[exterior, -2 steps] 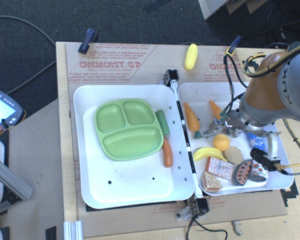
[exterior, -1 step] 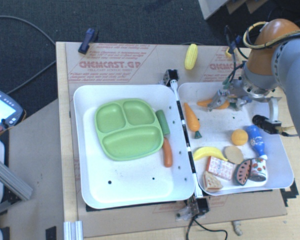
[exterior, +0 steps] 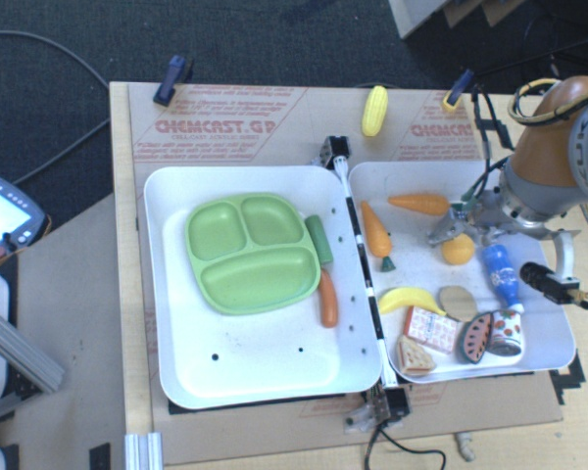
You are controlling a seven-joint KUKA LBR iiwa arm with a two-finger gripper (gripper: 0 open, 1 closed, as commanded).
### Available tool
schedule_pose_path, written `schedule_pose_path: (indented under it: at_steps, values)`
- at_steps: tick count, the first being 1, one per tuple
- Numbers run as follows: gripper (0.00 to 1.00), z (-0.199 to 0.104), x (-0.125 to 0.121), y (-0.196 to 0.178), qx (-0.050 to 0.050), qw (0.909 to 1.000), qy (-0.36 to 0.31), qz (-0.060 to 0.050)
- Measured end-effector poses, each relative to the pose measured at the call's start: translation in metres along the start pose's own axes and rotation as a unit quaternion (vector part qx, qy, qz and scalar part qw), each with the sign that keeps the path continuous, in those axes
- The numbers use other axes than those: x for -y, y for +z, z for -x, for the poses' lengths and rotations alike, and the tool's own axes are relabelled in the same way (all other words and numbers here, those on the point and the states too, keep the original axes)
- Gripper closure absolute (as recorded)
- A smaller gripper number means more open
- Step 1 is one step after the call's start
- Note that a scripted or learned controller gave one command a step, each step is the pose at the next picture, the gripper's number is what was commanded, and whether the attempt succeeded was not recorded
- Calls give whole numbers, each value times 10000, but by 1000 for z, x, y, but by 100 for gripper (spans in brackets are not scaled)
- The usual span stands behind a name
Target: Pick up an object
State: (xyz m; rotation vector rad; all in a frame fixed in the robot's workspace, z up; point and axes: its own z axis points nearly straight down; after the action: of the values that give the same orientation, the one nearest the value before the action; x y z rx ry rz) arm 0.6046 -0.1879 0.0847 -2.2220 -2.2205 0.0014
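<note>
In the right bin point(exterior: 559, 351), the small orange fruit point(exterior: 458, 250) sits just under the gripper point(exterior: 453, 228), whose fingers look spread, nothing held. I'd drop straight down and centre before closing; the blue bottle point(exterior: 500, 273) and carrot point(exterior: 419, 204) sit close.

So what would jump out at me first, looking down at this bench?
Probably the green tray with three compartments in the left bin, with a green stick and an orange one along its right edge. Next, the right bin, crowded with toy food: carrots, a banana, a blue bottle. The arm's hand hangs just above an orange ball there.
</note>
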Motion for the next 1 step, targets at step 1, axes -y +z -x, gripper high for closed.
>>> schedule_pose_path:
  at_steps: [1]
  values:
    - [100,0,-1,-10,2,10000,0,14]
